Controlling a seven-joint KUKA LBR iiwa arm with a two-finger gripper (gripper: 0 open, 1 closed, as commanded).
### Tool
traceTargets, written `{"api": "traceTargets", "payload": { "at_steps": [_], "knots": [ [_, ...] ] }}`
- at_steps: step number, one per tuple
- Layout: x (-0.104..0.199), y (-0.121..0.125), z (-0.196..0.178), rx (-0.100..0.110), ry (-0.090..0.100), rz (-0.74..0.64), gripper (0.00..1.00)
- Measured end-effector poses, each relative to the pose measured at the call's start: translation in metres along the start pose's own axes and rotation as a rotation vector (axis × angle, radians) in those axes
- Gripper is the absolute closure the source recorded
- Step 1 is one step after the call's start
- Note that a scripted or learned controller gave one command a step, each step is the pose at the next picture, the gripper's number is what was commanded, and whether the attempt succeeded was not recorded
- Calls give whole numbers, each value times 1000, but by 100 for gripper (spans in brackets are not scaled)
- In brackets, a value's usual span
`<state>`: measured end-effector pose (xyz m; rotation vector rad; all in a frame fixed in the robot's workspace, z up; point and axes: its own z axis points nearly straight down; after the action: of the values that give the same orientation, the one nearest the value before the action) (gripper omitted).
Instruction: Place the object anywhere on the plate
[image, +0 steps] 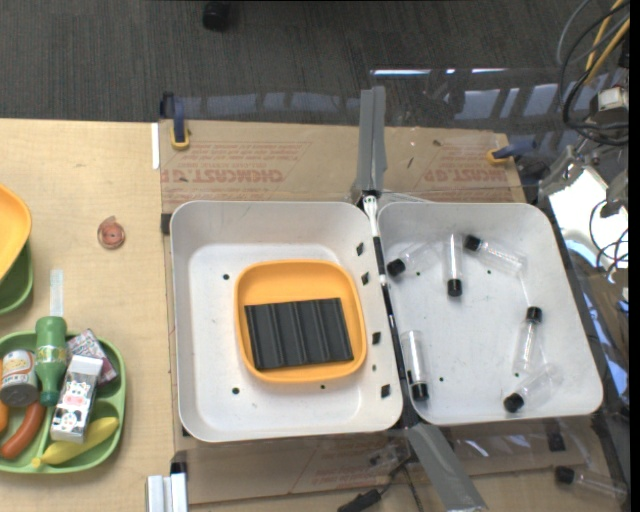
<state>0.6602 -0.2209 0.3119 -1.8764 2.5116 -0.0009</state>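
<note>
Hand state: I cannot tell; capped tubes (452, 258) lie scattered in the right bin (470, 345).
They look light, stiff, slick and ready to roll; I'd pinch one mid-barrel for the orange plate (300, 272).

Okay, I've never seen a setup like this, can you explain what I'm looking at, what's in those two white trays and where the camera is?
One camera looks down at a slant on a workbench. Two shallow white bins sit side by side. The left bin holds an orange plate with a dark ribbed block lying on it. The right bin holds several clear tubes with black caps, scattered loosely. Further left on the wooden bench sits a green dish of toy food and small packages. Cables hang at the upper right. Nothing is being held.
</note>
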Motion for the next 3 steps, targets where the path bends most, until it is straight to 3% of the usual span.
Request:
{"api": "traceTargets", "payload": {
  "at_steps": [1, 3],
  "knots": [
    [0, 0, 10, -3, -1, -371, 0],
    [-11, 3, -15, -3, -2, -780, 0]
  ]
}}
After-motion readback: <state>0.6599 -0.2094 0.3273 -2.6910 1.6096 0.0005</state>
